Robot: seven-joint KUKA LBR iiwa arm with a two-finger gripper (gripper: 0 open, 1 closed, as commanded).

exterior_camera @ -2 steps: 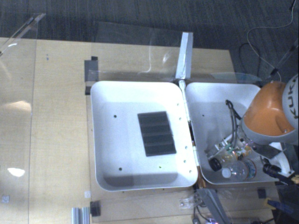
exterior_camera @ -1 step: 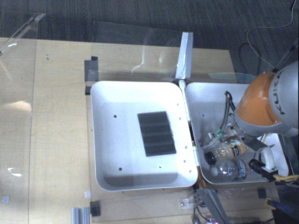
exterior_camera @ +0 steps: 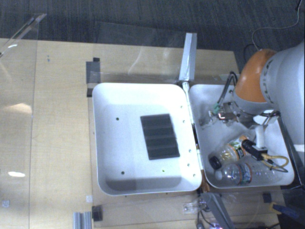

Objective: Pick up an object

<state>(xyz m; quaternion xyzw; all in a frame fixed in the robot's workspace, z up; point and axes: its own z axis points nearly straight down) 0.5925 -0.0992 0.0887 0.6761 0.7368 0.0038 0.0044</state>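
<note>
A black ribbed rectangular pad (exterior_camera: 159,136) lies flat in the middle of the left bin (exterior_camera: 107,128). In the right bin (exterior_camera: 205,147), near its front, a small clear bottle (exterior_camera: 230,152) with a yellowish label and a black cap lies on its side. A second clear bottle (exterior_camera: 234,174) with a bluish label lies just in front of it. My gripper (exterior_camera: 214,115) hangs over the back left part of the right bin, pointing left, above and behind the bottles. Nothing shows in it.
A metal post (exterior_camera: 188,56) stands at the back between the two bins. The bins' shared rim (exterior_camera: 193,132) runs just left of the gripper. The grey arm with its orange band (exterior_camera: 252,82) covers the right bin's back right corner.
</note>
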